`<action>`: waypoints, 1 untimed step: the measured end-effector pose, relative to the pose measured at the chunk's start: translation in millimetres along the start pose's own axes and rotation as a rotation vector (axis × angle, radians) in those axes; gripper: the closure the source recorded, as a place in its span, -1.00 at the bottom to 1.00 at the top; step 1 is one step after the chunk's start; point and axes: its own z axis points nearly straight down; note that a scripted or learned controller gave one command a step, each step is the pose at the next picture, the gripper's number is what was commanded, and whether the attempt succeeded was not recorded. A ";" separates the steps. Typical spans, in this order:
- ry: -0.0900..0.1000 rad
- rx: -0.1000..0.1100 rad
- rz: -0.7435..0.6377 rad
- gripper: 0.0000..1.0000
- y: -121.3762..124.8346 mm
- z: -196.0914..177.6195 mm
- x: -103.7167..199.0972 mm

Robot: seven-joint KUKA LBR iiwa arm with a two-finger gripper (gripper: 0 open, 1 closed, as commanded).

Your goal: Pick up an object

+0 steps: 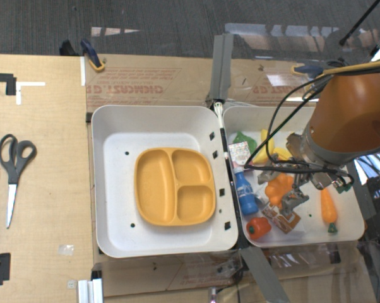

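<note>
Though I cannot tell how the gripper [295, 202] is set, the toy carrot [329, 207] at its three o'clock looks light, hard, slick; best pinched mid-body.

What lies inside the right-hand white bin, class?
The right bin holds a red tomato, blue bottle, carrot and orange pepper. The arm covers its far part.

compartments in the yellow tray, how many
3. The yellow tray lies in the left bin: one long compartment down its left side, a second at upper right and a third at lower right. None looks hidden.
</note>
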 end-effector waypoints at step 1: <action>-0.003 0.001 -0.118 1.00 -87.9 -98.1 -6.6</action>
